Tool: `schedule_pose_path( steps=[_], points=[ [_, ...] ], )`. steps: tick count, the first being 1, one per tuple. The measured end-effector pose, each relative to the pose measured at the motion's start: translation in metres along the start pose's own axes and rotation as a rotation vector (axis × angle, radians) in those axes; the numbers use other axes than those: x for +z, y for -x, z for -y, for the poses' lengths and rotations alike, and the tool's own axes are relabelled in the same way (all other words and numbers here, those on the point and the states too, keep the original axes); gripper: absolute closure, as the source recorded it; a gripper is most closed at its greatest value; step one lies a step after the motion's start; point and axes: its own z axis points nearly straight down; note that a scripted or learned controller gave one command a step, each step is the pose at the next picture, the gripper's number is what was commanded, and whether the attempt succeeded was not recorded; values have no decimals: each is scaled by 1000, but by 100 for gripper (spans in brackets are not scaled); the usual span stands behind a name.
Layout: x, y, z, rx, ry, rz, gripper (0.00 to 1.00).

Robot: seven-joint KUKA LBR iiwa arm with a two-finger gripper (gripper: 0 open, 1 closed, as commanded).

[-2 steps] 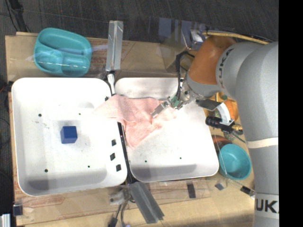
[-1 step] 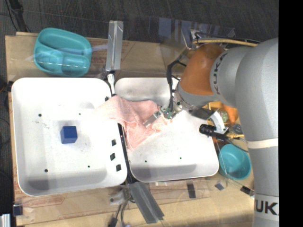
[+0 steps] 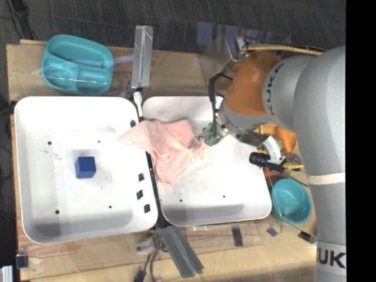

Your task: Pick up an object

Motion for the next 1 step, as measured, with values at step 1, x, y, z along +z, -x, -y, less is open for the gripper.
schedule_pose_path(
  steps=[1],
  points=[
    [-92, -39, -77, 17, 1, 1, 100]
  ],
)
